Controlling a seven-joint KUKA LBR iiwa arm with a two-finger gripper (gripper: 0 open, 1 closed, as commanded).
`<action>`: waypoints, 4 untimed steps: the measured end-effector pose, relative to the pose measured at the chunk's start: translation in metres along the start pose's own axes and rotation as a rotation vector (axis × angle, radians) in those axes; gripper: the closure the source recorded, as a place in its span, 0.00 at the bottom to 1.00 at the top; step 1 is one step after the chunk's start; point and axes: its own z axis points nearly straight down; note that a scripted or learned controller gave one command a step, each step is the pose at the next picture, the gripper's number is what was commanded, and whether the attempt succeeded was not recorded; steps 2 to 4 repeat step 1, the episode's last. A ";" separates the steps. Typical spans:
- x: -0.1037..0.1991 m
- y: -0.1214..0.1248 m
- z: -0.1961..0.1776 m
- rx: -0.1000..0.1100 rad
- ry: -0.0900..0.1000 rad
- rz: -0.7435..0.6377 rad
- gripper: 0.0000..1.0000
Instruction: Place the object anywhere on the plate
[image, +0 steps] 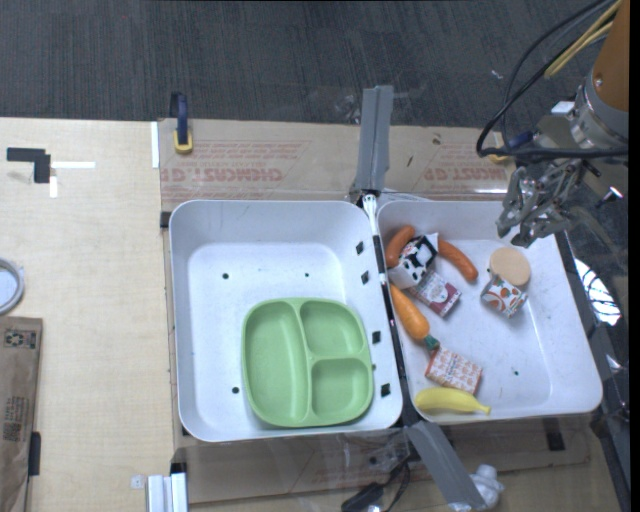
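I hang over the right bin (560, 395) at its one o'clock corner, above the cup (507, 281). Whether my gripper (530, 218) is clenched, I cannot tell. The green plate (305, 362) sits at my eight o'clock.

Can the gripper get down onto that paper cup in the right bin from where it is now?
Probably yes. The gripper hangs over the right bin, just up and right of the paper cup. The cup stands apart from the carrots and cartons, with bare bin floor around it.

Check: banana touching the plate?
Apart. The camera view shows the banana in the right bin, the plate in the left bin, with both bins' walls between them.
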 end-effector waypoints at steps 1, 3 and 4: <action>0.010 0.010 0.176 -0.002 0.002 -0.090 1.00; 0.010 0.010 0.176 -0.002 0.002 -0.090 1.00; 0.010 0.010 0.176 -0.002 0.002 -0.090 1.00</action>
